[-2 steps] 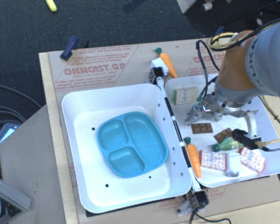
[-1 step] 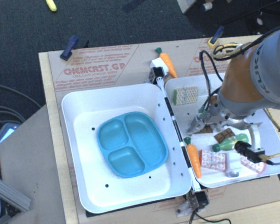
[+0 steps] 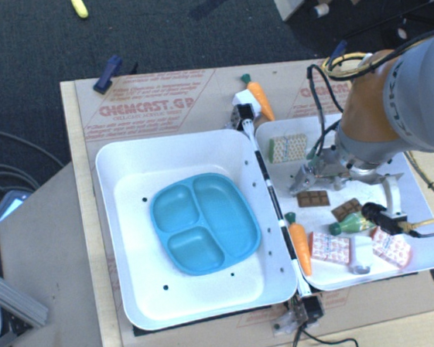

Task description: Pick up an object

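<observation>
My gripper (image 3: 313,179) hangs low over the middle of the right bin (image 3: 426,262), just above a brown chocolate bar (image 3: 312,198). I see nothing held in it. Around it in that bin lie a pale green-dotted packet (image 3: 288,149), a second brown bar (image 3: 346,210), a green bottle (image 3: 354,224) and two red-and-white packets (image 3: 331,249) (image 3: 391,249). An orange carrot (image 3: 300,246) lies along the divider between the bins. The arm's orange band (image 3: 365,109) covers the bin's back right part.
The left bin (image 3: 124,179) holds a blue divided plate (image 3: 205,222). A second carrot (image 3: 260,101) lies on the bench behind the bins. Cables (image 3: 421,223) trail over the right bin's right side. A small metal piece (image 3: 359,269) lies near its front wall.
</observation>
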Controlling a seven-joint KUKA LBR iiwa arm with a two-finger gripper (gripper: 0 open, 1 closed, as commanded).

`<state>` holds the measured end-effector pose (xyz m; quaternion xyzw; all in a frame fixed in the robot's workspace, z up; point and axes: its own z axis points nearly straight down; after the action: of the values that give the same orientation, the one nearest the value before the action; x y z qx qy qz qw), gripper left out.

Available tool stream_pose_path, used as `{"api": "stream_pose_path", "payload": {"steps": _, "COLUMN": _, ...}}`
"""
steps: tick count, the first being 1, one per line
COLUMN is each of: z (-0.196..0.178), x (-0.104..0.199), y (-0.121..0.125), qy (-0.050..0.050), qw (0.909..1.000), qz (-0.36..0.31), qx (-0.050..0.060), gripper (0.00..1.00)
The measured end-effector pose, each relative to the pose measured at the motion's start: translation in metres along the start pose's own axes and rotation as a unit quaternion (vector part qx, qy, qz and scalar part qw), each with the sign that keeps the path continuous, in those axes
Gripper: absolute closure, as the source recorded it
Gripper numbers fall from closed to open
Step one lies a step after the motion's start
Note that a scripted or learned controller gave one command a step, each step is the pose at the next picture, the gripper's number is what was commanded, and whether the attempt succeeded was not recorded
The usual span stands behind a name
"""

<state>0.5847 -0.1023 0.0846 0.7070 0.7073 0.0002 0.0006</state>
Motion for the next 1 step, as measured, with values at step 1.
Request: {"api": "stream_pose_path", "payload": {"steps": 1, "z": -0.0102, "x": 0.0002, "y": 0.0005, "qy": 0.0, "qw": 1.0, "qz": 0.0, "qx": -0.001, "gripper": 1.0}}
